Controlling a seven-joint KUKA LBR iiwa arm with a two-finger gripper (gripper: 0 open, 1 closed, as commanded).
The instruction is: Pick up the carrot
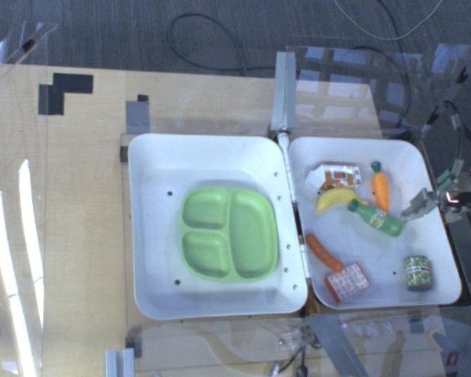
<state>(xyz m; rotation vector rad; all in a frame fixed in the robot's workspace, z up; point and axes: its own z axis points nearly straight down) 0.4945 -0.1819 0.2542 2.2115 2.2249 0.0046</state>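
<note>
Carrot (381, 190) lies in the right bin (432, 159), toward its far edge — a short orange body with a small green top pointing away from the camera, the tapered end pointing toward the near side. It rests flat on the bin floor, untouched by the arm. Just beside it on the left sit a yellow banana (335, 199) and a white and brown packet (337, 176); a green bottle (375, 217) lies on its side just below, its cap end close to the carrot's tip. Farther toward the near edge are a red sausage (324, 251), a red box (347, 281) and a small green can (417, 272) standing upright.

Gripper (420, 203) reaches in at the bin's right rim, near the bottle's base and apart from the carrot — nothing is between its fingers, and how far they are spread cannot be judged at this size.

Left bin (153, 171) holds a green divided tray (228, 232), resting level at its centre.
</note>
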